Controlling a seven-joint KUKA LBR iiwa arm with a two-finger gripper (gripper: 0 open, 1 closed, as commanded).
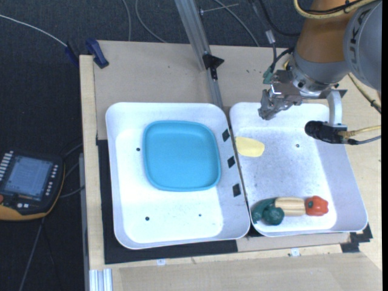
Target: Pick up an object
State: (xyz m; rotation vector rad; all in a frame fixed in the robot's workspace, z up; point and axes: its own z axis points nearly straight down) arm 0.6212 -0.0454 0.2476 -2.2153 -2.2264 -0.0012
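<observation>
My gripper (268, 110) hangs over the far edge of the right bin (339, 180), with nothing visible between its fingers. A pale yellow piece (250, 147) lies in that bin near its left wall, below and left of the gripper. Along the bin's near edge lie a dark green item (268, 213), a tan cylinder (290, 206) and a red item (316, 205) in a row. A blue square plate (181, 155) sits in the left bin (124, 211).
A slanted metal pole (197, 32) rises behind the divide between the bins. A black camera module (322, 130) sticks out at the right bin's far right. A handheld pendant (27, 180) lies left of the bench, and cables run across the floor behind.
</observation>
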